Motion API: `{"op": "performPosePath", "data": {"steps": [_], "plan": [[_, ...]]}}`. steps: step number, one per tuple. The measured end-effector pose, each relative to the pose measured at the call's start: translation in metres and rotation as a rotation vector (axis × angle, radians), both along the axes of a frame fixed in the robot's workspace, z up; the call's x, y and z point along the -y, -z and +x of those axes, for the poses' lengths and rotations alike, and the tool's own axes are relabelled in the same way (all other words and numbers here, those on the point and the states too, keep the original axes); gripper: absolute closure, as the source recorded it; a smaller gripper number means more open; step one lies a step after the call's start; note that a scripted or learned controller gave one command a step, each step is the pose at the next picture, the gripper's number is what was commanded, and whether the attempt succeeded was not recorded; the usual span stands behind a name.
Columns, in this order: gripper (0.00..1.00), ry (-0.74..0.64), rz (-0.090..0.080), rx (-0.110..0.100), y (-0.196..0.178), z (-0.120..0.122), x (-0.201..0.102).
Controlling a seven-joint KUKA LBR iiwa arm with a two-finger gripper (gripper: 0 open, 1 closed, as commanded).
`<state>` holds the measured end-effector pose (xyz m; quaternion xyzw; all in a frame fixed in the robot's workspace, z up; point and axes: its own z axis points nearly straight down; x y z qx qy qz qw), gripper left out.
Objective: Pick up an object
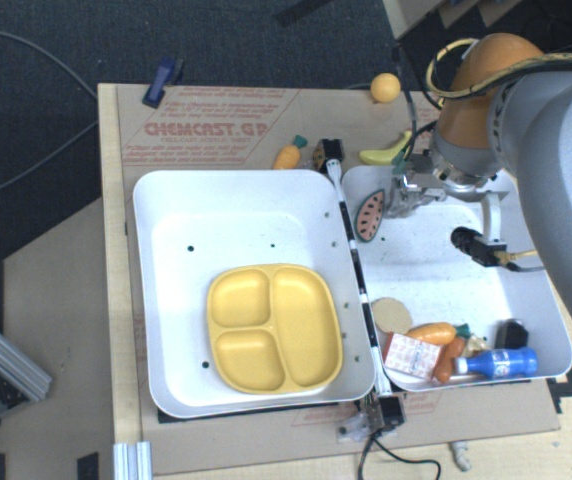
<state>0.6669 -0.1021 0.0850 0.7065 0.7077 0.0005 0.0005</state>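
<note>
The bench (216,123) is covered by a brown printed board. Two white bins rest on it side by side: the left bin (166,268) away from the jaws, the right bin (526,298) under them. Beyond the jaws lie an orange ball (385,87), a banana (386,152) and a small carrot (288,156).

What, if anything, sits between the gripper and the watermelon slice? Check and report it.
Nothing visible stands between them. The gripper hangs over the far end of the right bin, and the watermelon slice leans against that bin's left wall just beside it, with bare white floor around. The other toys lie at the near end.
</note>
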Motion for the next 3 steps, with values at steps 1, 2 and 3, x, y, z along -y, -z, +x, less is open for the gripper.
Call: {"op": "performPosePath", "data": {"steps": [1, 2, 3], "plan": [[0.00, 0.000, -0.001, -0.001, 0.000, 0.000, 0.000], [0.00, 0.003, -0.002, -0.003, 0.001, -0.083, 0.069], [0.00, 0.000, 0.001, 0.000, 0.000, -0.029, 0.023]]}}
